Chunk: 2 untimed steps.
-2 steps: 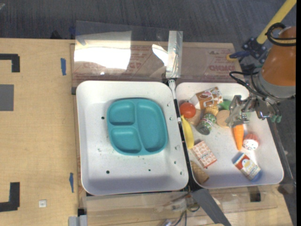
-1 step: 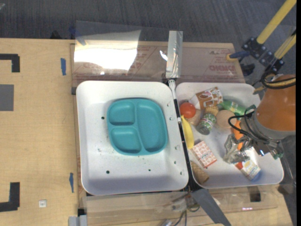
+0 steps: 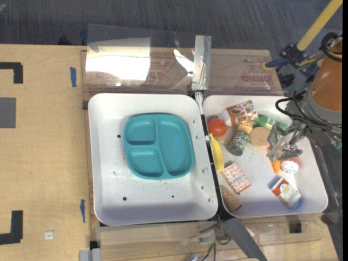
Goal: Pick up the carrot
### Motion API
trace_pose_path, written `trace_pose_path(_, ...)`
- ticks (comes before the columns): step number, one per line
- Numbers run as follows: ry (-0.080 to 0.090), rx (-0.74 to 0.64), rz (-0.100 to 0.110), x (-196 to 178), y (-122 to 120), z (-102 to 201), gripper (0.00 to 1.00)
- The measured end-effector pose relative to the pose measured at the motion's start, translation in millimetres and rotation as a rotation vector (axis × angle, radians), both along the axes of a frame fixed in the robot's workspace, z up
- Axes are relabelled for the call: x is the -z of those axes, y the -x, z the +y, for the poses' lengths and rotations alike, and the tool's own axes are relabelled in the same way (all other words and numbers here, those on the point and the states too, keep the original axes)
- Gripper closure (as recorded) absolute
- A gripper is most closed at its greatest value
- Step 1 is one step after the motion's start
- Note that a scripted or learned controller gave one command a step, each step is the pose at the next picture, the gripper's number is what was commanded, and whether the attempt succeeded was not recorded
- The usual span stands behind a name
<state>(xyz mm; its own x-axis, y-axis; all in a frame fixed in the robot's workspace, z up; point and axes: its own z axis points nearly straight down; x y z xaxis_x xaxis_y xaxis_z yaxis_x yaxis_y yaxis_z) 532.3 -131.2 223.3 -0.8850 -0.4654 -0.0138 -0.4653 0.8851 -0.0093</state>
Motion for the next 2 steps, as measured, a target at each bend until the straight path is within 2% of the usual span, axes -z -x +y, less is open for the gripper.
trace_pose_path(1, -0.003, -0.099, 0.016, 66, 34, -40, 1.00)
trace_pose_path(2, -0.004, 0.266, 0.008, 124, 26, -42, 1.00)
